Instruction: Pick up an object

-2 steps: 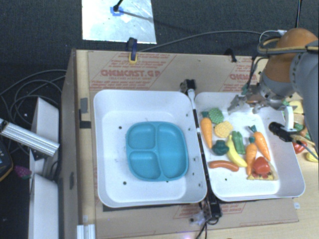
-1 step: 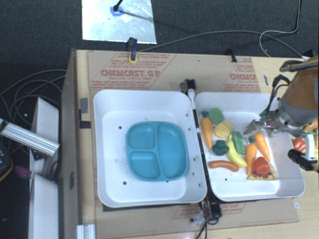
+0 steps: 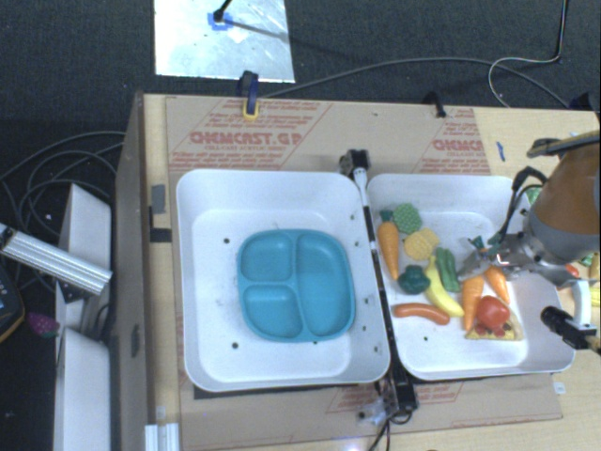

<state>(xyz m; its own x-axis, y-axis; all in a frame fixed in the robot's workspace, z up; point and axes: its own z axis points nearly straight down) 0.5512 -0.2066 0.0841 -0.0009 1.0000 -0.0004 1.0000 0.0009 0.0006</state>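
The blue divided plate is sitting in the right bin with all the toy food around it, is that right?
Not quite. The camera view shows the blue divided plate alone in the left bin. The toy food, such as the carrot, banana and tomato, lies in the right bin.

A dark carpeted floor (image 3: pixel 66 54) is filling the top and left of the frame. A shiny metal sheet (image 3: pixel 223 26) is lying on it at upper centre, catching the light. Black cables (image 3: pixel 47 163) are trailing across the left side, beside a white frame (image 3: pixel 80 346). The brown board-covered bench (image 3: pixel 310 130) is showing red lettering.
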